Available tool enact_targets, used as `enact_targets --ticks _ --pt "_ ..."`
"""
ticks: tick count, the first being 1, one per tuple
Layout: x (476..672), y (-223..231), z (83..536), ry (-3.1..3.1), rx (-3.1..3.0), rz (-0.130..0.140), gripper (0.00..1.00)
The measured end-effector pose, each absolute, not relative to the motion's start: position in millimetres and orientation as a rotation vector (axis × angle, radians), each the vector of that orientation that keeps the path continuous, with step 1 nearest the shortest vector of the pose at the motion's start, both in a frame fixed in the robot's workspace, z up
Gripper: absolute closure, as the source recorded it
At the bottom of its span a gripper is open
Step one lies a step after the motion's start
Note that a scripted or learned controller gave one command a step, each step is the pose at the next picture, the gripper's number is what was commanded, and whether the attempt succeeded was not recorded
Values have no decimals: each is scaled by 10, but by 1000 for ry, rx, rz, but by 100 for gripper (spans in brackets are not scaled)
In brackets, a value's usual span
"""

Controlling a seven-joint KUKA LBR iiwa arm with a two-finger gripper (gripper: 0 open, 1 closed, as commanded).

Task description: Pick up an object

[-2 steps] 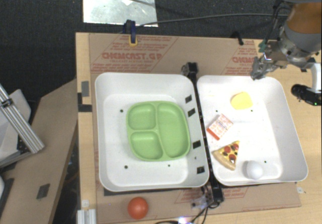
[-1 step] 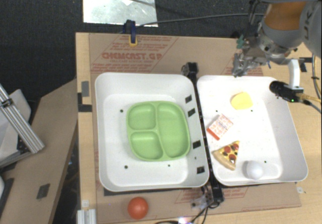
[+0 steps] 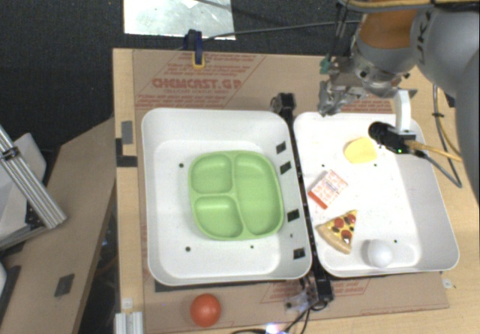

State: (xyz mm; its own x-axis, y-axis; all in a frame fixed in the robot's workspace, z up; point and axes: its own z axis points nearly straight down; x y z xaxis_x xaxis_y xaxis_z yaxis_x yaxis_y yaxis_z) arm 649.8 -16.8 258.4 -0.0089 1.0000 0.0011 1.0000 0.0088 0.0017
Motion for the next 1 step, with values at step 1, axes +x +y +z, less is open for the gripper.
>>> enact_targets --ticks 1 --pt "6517 260 2506 2231 2212 3 100"
